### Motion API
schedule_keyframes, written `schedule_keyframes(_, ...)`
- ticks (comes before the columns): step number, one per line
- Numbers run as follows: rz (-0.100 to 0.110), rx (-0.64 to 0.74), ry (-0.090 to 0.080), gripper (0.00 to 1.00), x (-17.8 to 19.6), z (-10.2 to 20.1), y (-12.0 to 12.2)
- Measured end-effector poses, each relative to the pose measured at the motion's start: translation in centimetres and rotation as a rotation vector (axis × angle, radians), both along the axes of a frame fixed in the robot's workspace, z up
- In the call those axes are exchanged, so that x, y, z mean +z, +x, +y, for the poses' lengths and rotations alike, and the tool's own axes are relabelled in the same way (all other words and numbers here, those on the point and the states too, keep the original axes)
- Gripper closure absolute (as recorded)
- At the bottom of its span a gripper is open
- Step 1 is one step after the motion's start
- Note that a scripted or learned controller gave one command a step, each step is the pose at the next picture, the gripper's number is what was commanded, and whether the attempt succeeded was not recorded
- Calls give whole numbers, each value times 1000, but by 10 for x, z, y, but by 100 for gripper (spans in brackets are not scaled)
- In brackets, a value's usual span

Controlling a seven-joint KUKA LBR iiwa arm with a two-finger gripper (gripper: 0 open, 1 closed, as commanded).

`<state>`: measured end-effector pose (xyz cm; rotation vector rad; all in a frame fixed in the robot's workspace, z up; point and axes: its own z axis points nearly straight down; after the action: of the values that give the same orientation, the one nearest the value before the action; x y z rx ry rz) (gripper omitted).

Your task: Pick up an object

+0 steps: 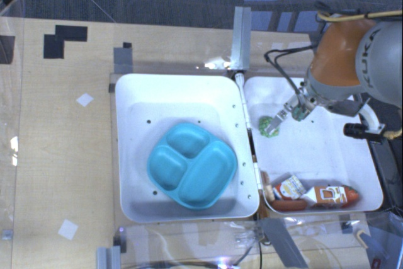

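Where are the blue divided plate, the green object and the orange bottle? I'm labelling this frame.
blue divided plate (192,165), camera view, its central ridge.
green object (269,126), camera view, its middle.
orange bottle (327,196), camera view, its label.

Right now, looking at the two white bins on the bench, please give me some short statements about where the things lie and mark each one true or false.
1. The blue divided plastic plate lies in the left white bin. True.
2. The small green object lies in the same bin as the plate. False: it lies in the right white bin, near its left wall.
3. The orange-capped bottle with a label lies on its side along the right bin's near edge. True.
4. The gripper hangs over the left bin. False: it is over the right bin, just right of the green object.
5. The plate has three compartments. True.
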<state>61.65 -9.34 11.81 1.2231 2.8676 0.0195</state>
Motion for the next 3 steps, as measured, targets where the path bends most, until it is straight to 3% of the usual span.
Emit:
schedule_keyframes(1, 0, 0, 0, 0, 0, 0, 0)
schedule_keyframes(2, 22, 102, -4, 0, -24, 1, 43)
schedule_keyframes(3, 18, -60, -1, 0, -30, 7, 3)
